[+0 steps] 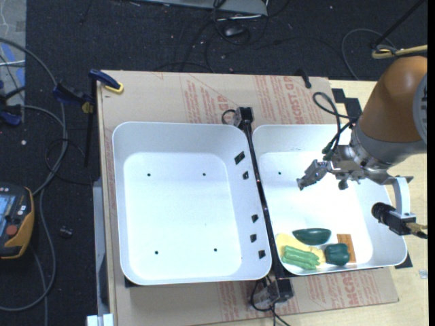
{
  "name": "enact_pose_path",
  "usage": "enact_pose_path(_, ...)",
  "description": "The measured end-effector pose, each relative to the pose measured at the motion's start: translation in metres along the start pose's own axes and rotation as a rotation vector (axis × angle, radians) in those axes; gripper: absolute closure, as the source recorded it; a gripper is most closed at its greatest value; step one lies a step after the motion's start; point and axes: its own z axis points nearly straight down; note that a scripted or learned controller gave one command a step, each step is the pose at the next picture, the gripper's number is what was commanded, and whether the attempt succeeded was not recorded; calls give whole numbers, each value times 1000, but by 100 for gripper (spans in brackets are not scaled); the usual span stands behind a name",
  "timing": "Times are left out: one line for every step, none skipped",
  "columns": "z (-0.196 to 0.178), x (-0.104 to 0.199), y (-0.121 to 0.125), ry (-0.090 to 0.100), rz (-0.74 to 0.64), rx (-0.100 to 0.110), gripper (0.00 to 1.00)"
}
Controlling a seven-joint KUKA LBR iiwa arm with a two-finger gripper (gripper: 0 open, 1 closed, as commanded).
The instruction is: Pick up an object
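Several small objects lie bunched in the near corner of the right bin (292, 141): a dark green rounded piece (311, 236), a light green ridged piece (300, 257), a teal lump (337, 253) and a small orange-brown block (346, 240). My gripper (311, 176) hangs over the middle of the right bin, pointing toward the divider. It is well above and behind the cluster, apart from every object, and nothing shows in it.
The left bin (178, 133) sits beside the right one, with a black clipped divider (255, 189) between them. The grey and orange arm (397, 114) comes in from the right. Cables and a blue clamp (102, 81) lie beyond the cardboard base.
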Motion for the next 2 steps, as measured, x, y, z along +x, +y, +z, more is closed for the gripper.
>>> enact_pose_path(-4, 0, 2, -1, -1, -8, 0)
enact_pose_path(39, -2, 4, 0, -1, -4, 0)
